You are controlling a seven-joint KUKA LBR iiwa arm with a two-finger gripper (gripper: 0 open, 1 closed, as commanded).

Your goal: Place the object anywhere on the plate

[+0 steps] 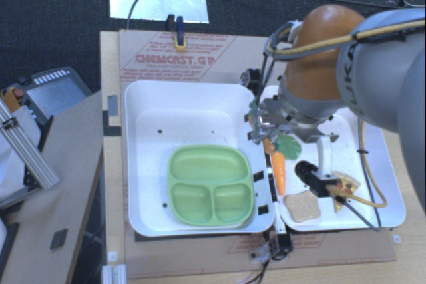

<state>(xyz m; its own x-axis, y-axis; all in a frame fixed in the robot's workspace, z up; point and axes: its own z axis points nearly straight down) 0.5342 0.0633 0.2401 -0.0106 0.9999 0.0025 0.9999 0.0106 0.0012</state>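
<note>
Single fixed camera above the bench (113, 143), looking down at a slant from the near edge toward the far edge. Both white bins lie within the frame: the left bin (143, 163) sits centrally, the right bin (389, 199) toward the right margin. The arm (379, 76) enters from the right, close to the lens, and covers much of the right bin's far part.

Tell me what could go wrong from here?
The carrot lies right against the wall between the two bins, so the pincer above it may bump that wall or miss the grab. The bread slice and a pizza-like piece sit close by and could get knocked. If lifted, the carrot must still cross to the green plate and might drop short.
</note>
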